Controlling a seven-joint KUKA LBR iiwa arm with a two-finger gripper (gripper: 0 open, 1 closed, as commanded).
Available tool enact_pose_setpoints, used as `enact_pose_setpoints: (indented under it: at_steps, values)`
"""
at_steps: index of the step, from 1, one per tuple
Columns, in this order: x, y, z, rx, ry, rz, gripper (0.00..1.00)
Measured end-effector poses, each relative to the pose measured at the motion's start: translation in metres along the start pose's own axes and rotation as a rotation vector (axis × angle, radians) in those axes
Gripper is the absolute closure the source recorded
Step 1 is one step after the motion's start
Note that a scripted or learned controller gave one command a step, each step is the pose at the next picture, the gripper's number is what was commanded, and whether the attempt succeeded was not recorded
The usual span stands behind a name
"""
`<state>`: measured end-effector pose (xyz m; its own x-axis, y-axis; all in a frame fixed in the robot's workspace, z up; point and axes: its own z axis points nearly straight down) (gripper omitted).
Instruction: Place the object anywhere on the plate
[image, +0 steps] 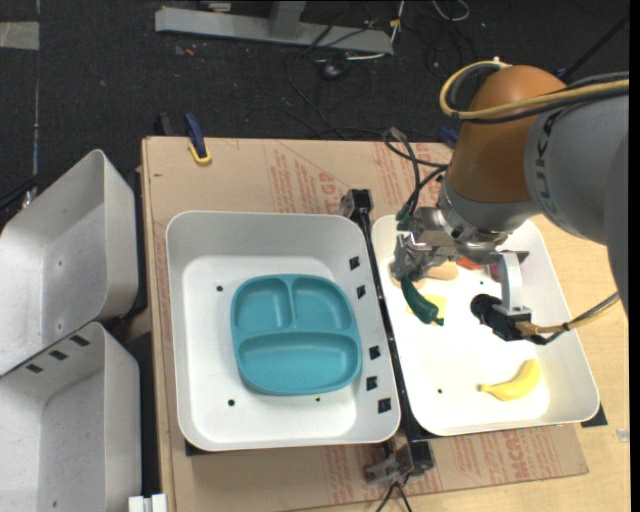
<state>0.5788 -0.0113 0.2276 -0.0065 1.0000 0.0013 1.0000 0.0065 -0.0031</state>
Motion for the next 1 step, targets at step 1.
enact_pose_setpoints:
  at_steps: [1]
  values:
    - [0.0475, -0.0279, -0.0077, 0.0, 0.0, -0.001, 1.0]
